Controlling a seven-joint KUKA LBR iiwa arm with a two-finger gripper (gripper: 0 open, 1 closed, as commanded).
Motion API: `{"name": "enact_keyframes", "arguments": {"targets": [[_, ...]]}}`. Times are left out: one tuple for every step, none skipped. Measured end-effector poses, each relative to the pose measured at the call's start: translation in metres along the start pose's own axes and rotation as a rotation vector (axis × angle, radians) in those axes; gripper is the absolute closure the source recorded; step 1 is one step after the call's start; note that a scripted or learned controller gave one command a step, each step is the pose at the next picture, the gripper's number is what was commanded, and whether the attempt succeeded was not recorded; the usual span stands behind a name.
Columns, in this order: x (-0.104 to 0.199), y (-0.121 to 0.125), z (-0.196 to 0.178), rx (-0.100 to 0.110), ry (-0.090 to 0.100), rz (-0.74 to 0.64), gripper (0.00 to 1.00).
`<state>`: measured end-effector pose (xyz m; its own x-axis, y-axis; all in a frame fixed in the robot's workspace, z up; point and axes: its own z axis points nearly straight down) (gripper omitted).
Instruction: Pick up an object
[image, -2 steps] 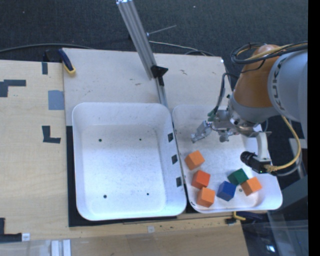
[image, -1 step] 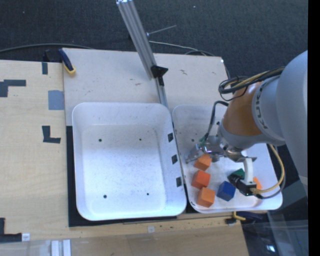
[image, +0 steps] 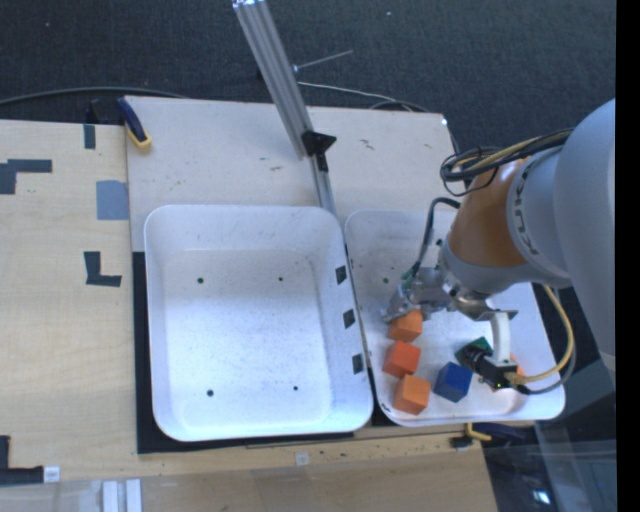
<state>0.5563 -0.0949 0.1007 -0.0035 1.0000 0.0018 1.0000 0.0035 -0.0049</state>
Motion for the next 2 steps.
{"name": "enact_keyframes", "arguments": {"targets": [[0.077,-0.036,-0.095,-0.008,0.002,-0.005,1.00],[0.169,-0.027,-0.113,-0.003,0.001,-0.007,1.00]]}}
